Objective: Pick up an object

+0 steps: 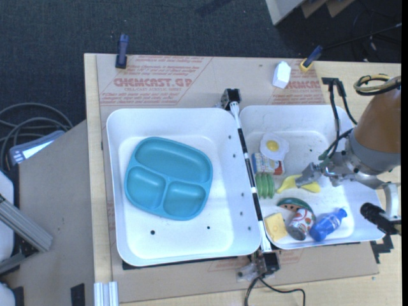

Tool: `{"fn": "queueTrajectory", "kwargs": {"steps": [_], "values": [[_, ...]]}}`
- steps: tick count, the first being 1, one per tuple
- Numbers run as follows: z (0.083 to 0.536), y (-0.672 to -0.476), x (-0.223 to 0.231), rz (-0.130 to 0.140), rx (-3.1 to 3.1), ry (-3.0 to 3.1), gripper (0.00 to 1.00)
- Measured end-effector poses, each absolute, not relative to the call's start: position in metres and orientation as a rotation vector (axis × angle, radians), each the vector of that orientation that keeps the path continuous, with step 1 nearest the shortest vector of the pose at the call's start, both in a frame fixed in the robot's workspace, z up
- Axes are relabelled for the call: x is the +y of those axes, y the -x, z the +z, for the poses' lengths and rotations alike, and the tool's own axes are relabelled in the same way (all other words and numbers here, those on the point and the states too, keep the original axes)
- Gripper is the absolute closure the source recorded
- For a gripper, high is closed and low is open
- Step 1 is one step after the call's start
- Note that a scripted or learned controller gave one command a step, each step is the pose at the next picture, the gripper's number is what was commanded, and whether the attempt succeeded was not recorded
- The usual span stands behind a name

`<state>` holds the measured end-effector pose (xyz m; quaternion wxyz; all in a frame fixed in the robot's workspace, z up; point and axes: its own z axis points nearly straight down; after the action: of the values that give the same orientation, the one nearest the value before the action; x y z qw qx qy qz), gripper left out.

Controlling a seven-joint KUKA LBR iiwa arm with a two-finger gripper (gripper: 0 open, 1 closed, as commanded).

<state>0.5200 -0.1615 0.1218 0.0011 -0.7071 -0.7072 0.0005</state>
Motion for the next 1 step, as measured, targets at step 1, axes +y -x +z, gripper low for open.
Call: {"fn": "queueTrajectory", "kwargs": {"steps": [1], "values": [[0.0842, -0.4835, -0.1294, 0.001, -2.22, 2.22, 0.0]]}}
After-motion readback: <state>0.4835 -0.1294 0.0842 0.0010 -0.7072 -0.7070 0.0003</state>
